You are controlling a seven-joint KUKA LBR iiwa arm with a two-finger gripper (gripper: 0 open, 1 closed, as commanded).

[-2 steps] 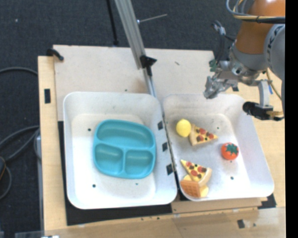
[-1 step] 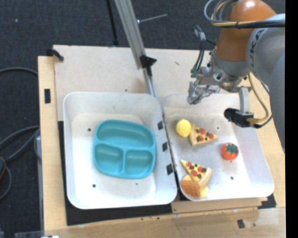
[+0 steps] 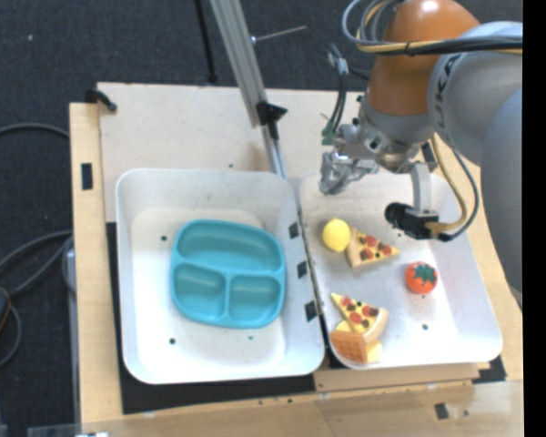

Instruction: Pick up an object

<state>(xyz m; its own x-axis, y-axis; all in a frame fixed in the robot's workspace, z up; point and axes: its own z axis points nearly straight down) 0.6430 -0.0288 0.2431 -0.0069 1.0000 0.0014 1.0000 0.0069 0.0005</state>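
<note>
Gripper: hangs over the far left corner of the right bin, fingers pointing down; whether they are spread or pressed together cannot be told, and nothing shows between them
Arm: grey with an orange band, reaching in from the right above the right bin
Yellow ball: nearest object to the gripper, lying in the right bin just below it in view, apart from it
Upper pizza slice: just beside the yellow ball, on its right
Tomato: right of that slice, apart from it
Lower pizza slice: nearer the front of the right bin
Orange wedge: touching the lower slice at the front rim
Right bin: white, holds all five toy foods
Left bin: white, holds a blue divided tray with three compartments
</note>
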